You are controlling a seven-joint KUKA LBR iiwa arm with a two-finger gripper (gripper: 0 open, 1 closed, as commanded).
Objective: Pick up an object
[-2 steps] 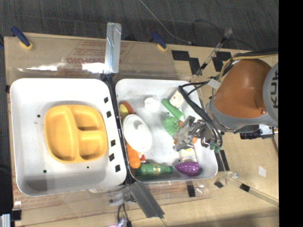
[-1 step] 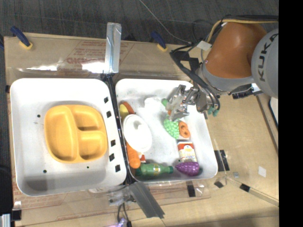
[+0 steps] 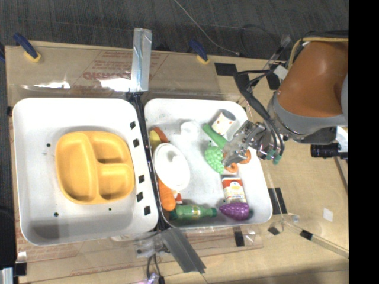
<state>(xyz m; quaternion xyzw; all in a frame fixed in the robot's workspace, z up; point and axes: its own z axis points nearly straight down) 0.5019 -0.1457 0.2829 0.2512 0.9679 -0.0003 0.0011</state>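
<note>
My gripper (image 3: 235, 151) hangs low over the right side of the right bin (image 3: 195, 110), reaching in from the right. Directly to its left lies a bunch of green grapes (image 3: 214, 158), touching or nearly touching it. A small orange piece (image 3: 231, 168) peeks out just under the gripper. Behind it a white cup (image 3: 223, 122) lies on its side, with a green stick-shaped item (image 3: 214, 135) beside it. Toward the front sit a red-labelled jar (image 3: 234, 190), purple grapes (image 3: 235, 210) and a green bottle (image 3: 192, 212).
A white round bowl (image 3: 172, 165) lies at the right bin's left side, with a yellow item (image 3: 156, 138) behind it and an orange carrot (image 3: 167, 197) in front. The left bin (image 3: 29, 158) holds a yellow divided tray (image 3: 95, 164). Cables trail off the wrist (image 3: 272, 149).
</note>
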